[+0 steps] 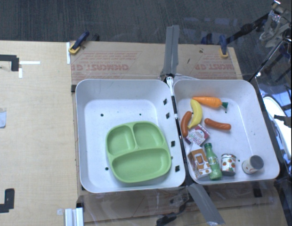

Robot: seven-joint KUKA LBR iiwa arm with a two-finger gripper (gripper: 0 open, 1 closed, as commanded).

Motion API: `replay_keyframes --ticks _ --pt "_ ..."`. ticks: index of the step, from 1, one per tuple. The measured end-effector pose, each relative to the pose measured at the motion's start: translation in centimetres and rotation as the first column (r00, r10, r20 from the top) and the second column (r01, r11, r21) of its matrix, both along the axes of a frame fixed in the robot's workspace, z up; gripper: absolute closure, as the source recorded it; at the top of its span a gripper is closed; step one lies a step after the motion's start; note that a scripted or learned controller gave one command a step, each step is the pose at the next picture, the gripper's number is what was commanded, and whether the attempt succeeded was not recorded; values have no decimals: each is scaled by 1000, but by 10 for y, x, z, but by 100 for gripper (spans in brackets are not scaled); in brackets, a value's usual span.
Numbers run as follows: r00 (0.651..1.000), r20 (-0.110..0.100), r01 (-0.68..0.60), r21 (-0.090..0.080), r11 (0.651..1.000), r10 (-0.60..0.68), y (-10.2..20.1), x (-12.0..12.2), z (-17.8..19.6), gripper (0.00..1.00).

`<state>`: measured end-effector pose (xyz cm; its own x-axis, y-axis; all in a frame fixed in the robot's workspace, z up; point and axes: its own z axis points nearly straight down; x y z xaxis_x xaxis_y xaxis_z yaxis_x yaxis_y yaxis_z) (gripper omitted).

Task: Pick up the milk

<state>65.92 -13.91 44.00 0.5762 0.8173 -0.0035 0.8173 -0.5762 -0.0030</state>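
Note:
The milk [198,162] is a small white carton with orange-brown print. It lies on its side near the front edge of the right bin [259,107]. A green bottle [212,162] lies right against its right side. A small white and red packet [197,135] rests just behind it.
The right bin also holds a carrot [209,101], a banana [196,113], two sausages [185,123] [217,124], a printed can [228,165] and a small tin [253,164]. A green divided plate [136,151] sits in the left bin [89,126].

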Motion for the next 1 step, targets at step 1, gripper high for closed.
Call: replay_keyframes --ticks 1 --pt "1000 0 -26 1 1000 26 94 0 0 100"
